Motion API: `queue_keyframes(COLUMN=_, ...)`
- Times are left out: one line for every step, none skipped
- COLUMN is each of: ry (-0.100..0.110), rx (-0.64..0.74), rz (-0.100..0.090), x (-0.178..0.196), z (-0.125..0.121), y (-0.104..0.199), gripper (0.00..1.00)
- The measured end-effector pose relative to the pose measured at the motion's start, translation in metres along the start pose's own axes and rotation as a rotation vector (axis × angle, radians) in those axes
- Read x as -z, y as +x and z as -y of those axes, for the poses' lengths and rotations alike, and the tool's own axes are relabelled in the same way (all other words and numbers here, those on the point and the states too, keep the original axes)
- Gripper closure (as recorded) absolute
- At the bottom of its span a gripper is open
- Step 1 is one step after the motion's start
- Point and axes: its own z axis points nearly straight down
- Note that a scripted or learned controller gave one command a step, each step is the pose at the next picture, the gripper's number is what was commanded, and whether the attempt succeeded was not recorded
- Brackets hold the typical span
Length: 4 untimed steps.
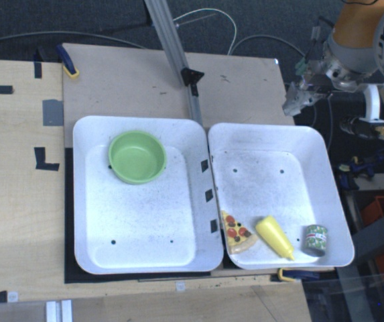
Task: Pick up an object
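The right white bin (pixel 272 146) is open across its far and middle floor; a toy pizza slice (pixel 234 231), a yellow cone-shaped piece (pixel 275 237) and a small green-banded can (pixel 315 239) crowd its near edge. In the left white bin (pixel 91 247), a green round bowl (pixel 137 156) blocks the far corner.

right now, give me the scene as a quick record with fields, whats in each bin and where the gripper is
left bin: green bowl, upright, near the far left corner
right bin: pizza slice toy, yellow cone-shaped piece, small green can, in a row along the near edge
gripper: above the bench, beyond the right bin's far right corner, holding nothing visible
task state: nothing picked up yet
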Motion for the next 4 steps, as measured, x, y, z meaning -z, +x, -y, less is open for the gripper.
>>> queue_keyframes(ry=0.002, rx=0.004, rz=-0.001, x=0.002, z=-0.005, y=0.055, gripper=1.0)
queue_keyframes(ry=0.003, rx=0.005, rz=-0.002, x=0.004, z=-0.003, y=0.111, gripper=1.0)
queue_keyframes(ry=0.005, rx=0.005, rz=-0.001, x=-0.008, z=-0.007, y=0.174, gripper=1.0)
queue_keyframes(ry=0.006, rx=0.005, rz=-0.001, x=-0.027, z=-0.001, y=0.235, gripper=1.0)
